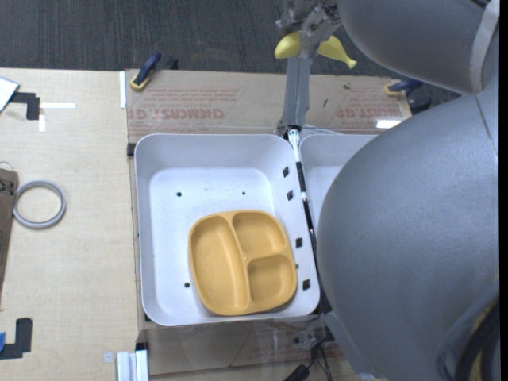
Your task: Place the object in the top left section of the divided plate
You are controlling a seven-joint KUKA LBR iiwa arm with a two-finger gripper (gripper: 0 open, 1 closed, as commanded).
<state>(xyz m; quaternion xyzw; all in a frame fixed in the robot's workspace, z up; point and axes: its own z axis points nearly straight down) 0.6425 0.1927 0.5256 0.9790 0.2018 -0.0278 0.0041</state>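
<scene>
- A yellow divided plate (242, 262) is seated in the left bin (159, 173), sections bare.
- At twelve o'clock, a yellow banana-like object (316, 46) is clamped in the gripper (311, 24) (raised, likely for carrying).

Open room over the left bin

The divided plate (240, 260) is left uncovered in the left bin (159, 213), its three sections bare (bin walls all round). The right bin (317, 173) is largely blocked from above by the grey arm (421, 213).
</scene>
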